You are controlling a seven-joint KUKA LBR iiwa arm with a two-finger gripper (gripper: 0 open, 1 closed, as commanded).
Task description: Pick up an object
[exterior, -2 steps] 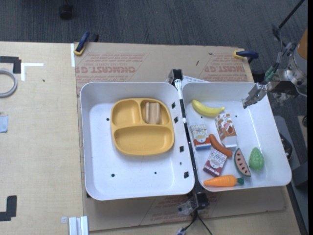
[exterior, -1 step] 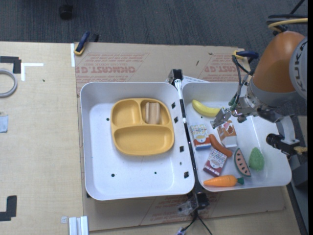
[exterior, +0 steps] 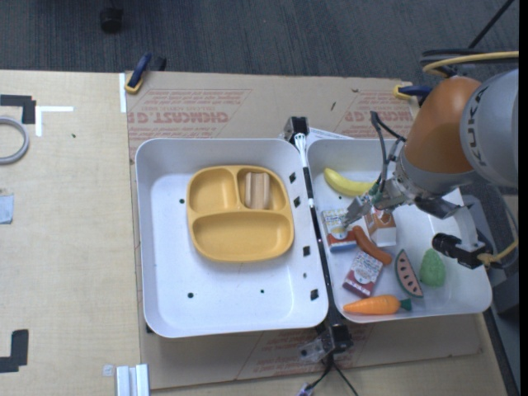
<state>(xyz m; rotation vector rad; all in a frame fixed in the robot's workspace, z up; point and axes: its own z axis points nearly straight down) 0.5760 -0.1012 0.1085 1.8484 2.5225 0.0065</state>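
Observation:
My gripper [exterior: 371, 207] hangs low over the middle of the right bin [exterior: 474, 299], reaching in from the right under the grey and orange arm. It is just below the yellow banana [exterior: 345, 182] and just above the orange-red sausage [exterior: 370, 244]. A small printed packet [exterior: 334, 220] lies to its left. Part of a red and white item peeks out under it. Nothing is visibly lifted.
Nearer the front of the right bin lie a red snack packet [exterior: 362, 273], a carrot [exterior: 373, 305], a watermelon slice [exterior: 407, 273] and a green lump [exterior: 432, 267]. The left bin [exterior: 165, 287] holds a yellow divided plate [exterior: 239, 229] with a wooden block [exterior: 257, 190].

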